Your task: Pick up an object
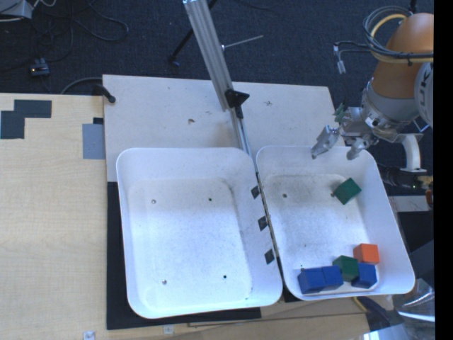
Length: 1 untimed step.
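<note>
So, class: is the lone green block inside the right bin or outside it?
Inside. The green block lies on the right bin floor, within its rim, apart from the corner cluster.

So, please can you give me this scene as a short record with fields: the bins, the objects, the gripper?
left bin: white, shallow, no blocks seen in it
right bin: white, holds all the blocks
lone block: green block near the far right side of the right bin
cluster at near right corner: orange block, dark green block, large blue block, small blue block
gripper: open, above the far edge of the right bin, holding nothing
task state: no object picked yet
</note>
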### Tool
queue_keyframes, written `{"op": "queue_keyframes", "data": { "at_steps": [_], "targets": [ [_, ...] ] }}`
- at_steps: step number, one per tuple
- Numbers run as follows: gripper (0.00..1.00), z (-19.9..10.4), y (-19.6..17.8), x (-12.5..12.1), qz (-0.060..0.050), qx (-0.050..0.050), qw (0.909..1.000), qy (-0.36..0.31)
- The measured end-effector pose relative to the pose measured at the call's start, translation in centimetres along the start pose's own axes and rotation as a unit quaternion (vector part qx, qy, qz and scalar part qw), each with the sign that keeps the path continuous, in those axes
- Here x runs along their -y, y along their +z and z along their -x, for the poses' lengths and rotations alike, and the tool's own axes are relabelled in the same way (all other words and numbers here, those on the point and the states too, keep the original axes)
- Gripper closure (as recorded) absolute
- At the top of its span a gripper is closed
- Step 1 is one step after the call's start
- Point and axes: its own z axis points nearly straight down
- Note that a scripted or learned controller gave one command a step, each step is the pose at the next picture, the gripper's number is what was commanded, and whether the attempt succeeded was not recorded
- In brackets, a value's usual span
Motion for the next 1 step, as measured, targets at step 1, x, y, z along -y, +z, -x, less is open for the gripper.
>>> {"op": "queue_keyframes", "data": {
  "at_steps": [1],
  "targets": [
    [0.00,5.09,10.90,0.57,-0.002,0.000,1.0000,0.005]
  ]
}}
